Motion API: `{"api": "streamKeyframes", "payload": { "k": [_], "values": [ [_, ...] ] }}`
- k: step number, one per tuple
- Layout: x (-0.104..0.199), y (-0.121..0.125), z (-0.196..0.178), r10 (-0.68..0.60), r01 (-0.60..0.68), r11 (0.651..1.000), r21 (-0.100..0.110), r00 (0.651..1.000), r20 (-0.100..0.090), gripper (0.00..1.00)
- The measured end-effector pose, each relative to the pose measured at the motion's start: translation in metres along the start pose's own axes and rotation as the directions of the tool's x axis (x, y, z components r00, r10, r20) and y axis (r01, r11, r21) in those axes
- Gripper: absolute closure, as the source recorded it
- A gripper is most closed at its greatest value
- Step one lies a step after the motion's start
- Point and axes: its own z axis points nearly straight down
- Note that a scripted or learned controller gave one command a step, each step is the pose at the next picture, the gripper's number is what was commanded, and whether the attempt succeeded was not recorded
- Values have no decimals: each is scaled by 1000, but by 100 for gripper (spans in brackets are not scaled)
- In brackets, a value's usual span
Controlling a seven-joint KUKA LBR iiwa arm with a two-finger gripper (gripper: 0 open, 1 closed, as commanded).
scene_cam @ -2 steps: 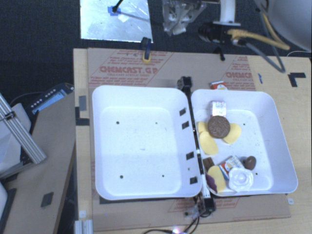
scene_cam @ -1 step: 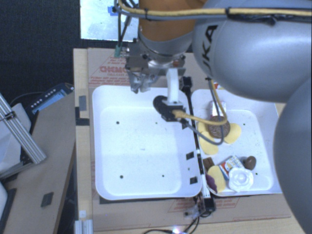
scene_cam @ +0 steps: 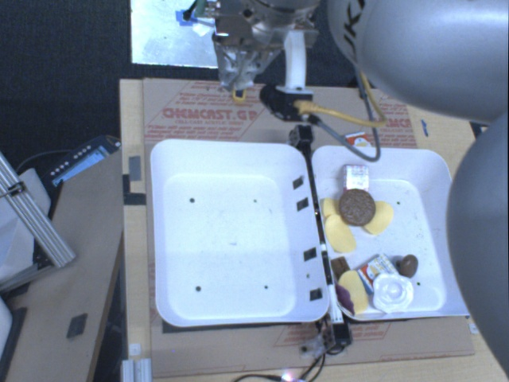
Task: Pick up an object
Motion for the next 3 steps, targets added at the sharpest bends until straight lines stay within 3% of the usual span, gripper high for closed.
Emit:
{"api": "streamKeyframes", "payload": {
  "k": [1, 2, 3],
  "values": [
    [0, 35, -105, -2, 2, 1000, -5, 1000, -1, 100],
    [-61, 12, 51, 6, -6, 1000, 25, 1000, 8, 100],
    [5, -1, -105, -10, 10, 1000, -8, 1000, -6, 100]
  ]
}}
